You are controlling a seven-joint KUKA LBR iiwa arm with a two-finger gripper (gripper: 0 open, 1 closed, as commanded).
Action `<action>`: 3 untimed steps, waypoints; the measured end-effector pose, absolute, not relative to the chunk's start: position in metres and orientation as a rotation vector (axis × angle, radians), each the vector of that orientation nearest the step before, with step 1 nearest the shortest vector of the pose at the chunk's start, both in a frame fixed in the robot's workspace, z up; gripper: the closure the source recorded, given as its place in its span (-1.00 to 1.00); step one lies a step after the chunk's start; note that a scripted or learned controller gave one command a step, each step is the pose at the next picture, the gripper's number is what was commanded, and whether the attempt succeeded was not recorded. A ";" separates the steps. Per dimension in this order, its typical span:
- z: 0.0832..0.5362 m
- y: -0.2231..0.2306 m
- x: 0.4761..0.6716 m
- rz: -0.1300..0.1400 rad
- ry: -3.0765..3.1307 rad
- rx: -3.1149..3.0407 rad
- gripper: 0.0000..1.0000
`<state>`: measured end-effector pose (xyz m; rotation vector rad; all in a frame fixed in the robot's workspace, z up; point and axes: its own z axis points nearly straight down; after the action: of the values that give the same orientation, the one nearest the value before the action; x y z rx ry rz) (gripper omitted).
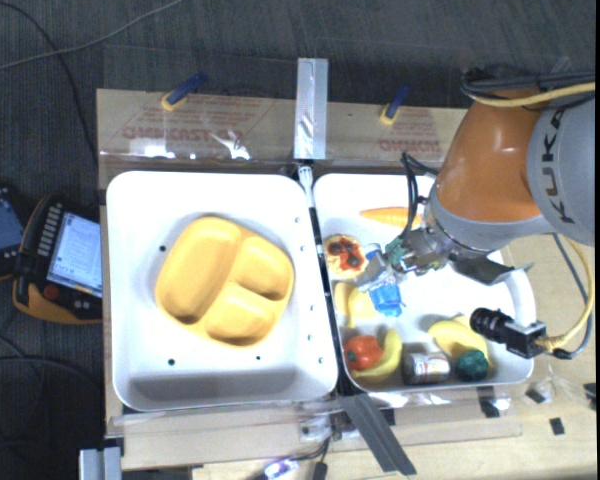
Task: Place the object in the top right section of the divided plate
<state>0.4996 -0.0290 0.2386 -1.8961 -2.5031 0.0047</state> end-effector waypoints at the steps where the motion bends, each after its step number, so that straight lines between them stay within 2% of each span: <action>1: 0.239 -0.029 0.500 0.005 -2.503 -1.896 -1.00; 2: 0.247 -0.029 0.500 0.007 -2.503 -1.894 1.00; 3: 0.221 -0.050 0.487 0.002 -2.739 -1.537 1.00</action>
<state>0.4868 -0.0498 0.2213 -1.5370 -2.7392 0.0019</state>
